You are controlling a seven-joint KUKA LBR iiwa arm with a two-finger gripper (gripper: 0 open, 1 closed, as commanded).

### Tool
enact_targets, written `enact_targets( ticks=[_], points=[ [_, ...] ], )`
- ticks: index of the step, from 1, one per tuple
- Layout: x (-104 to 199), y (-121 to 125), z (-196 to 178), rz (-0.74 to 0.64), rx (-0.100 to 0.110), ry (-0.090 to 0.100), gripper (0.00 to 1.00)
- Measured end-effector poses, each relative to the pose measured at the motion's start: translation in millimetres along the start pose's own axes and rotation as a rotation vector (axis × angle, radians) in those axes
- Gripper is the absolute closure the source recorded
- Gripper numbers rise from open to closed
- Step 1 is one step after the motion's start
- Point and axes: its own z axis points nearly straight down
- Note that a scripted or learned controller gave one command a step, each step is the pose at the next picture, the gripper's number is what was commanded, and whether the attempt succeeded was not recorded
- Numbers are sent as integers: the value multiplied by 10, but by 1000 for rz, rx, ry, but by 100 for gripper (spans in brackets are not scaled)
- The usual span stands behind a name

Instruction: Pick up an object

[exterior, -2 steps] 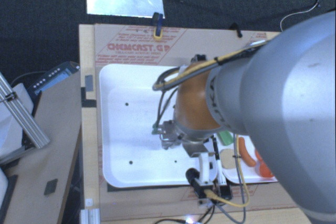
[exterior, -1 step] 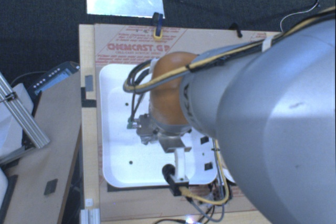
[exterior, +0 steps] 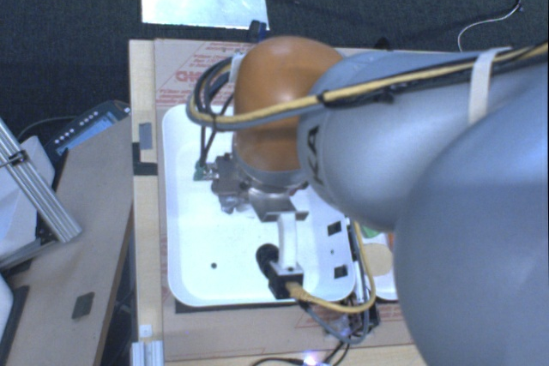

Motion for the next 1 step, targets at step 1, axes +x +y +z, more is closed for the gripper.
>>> enact_targets(
  ticks=[1],
  points=[
    [-1,14,-1081,2,-5,3,100]
  ],
)
